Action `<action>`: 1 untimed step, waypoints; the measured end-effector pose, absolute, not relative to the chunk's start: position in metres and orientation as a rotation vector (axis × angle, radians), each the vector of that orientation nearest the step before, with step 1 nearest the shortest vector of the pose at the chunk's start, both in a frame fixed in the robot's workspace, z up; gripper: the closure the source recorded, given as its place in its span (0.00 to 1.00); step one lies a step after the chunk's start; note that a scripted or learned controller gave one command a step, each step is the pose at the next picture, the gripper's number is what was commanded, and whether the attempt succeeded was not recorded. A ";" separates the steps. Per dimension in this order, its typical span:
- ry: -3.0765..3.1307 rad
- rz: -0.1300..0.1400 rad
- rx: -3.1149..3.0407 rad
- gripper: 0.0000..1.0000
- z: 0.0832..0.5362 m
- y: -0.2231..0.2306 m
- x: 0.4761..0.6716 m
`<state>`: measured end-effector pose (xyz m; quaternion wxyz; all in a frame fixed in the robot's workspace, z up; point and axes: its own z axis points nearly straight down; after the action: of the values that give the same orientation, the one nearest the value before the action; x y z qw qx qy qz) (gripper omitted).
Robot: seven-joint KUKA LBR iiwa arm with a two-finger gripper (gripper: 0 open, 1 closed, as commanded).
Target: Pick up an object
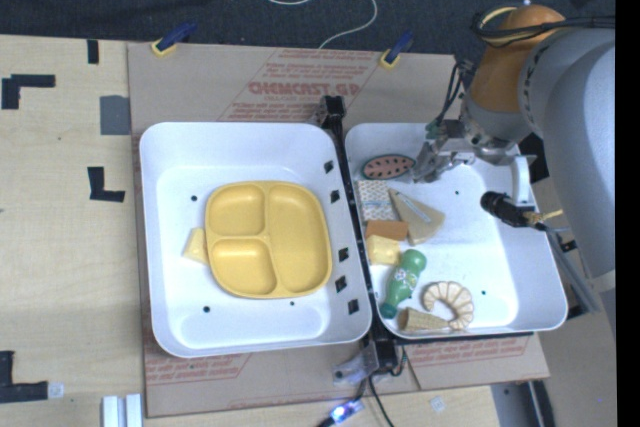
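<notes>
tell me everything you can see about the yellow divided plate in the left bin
The yellow divided plate is a rounded-square dish that looks like smooth plastic, split by raised ridges into three compartments: two smaller ones along the top and left, one larger at the right. It lies flat, right side up, slightly rotated, near the middle of the left bin. Its compartments hold nothing. A pale yellow wedge pokes out from under its left edge, touching it. The gripper is over the right bin, well away from it.

Bench (pixel 60 245): cardboard sheet (pixel 290 85), two white bins (pixel 165 215) side by side.
</notes>
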<state>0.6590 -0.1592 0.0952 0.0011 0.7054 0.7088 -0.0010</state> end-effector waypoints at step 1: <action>2.222 0.002 2.219 1.00 0.137 -0.161 0.661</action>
<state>0.6610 -0.1605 0.1374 0.0007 0.7067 0.7075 0.0006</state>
